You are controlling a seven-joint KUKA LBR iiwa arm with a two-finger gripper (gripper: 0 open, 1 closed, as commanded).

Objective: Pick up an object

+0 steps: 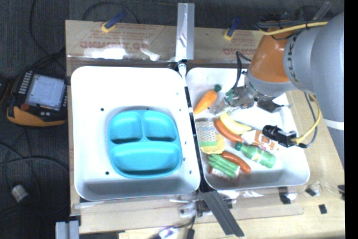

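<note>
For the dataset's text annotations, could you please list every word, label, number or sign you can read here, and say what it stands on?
Nothing here reads clearly.
Brown cardboard sheet behind the two white bins: faint reddish print, too washed out to read.
Small orange-and-white packet in the right white bin: printed, too small to read.
Green plastic bottle: label too small to read.
Handheld device with lit screen on the floor: blurred.
</note>
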